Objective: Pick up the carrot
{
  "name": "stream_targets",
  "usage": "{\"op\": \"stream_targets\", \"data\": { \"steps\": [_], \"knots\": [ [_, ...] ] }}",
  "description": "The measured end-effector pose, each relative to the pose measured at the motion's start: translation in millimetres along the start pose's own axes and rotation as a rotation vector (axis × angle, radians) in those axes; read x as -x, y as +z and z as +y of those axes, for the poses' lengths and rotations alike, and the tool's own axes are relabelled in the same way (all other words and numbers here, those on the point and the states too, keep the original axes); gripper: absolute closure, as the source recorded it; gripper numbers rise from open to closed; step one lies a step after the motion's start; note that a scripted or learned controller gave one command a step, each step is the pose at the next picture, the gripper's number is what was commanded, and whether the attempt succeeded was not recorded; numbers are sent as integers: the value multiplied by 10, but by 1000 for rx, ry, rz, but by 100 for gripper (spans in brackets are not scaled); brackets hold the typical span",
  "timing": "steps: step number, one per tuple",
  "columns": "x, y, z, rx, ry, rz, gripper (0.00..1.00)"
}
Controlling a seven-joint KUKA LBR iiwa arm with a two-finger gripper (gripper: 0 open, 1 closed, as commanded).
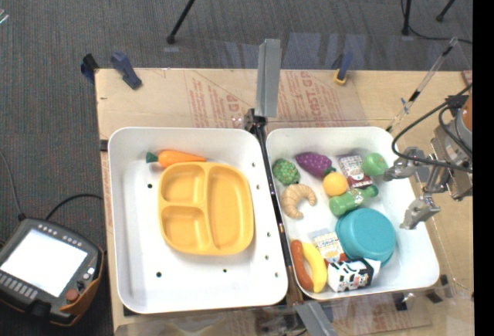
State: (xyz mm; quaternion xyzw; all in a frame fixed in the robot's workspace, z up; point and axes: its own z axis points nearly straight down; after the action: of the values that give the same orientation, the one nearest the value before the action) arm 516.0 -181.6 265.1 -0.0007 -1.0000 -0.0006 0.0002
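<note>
The carrot (181, 157), orange with a green top, lies in the left bin (131, 249) near its far wall, just beyond the yellow divided plate (206, 208). My gripper (407, 193) hangs at the right rim of the right bin (423, 261), far from the carrot. Its two grey fingers (399, 169) stand apart, open, with nothing between them.
The right bin holds several toy foods: a green vegetable (285, 171), purple grapes (313, 163), a croissant (297, 199), an orange (335, 184), a green apple (375, 164), a teal bowl (366, 235) and a milk carton (351, 274). A metal divider (268, 87) stands between the bins.
</note>
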Motion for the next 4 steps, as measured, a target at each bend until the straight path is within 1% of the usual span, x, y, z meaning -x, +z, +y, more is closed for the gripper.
{"op": "stream_targets", "data": {
  "steps": [1,2,3,4],
  "knots": [
    [244,318,529,1,-212,1,0],
    [-119,469,1088,1,-376,1,0],
    [-324,802,1648,2,-466,3,0],
    [-307,700,1681,2,-475,1,100]
  ]
}}
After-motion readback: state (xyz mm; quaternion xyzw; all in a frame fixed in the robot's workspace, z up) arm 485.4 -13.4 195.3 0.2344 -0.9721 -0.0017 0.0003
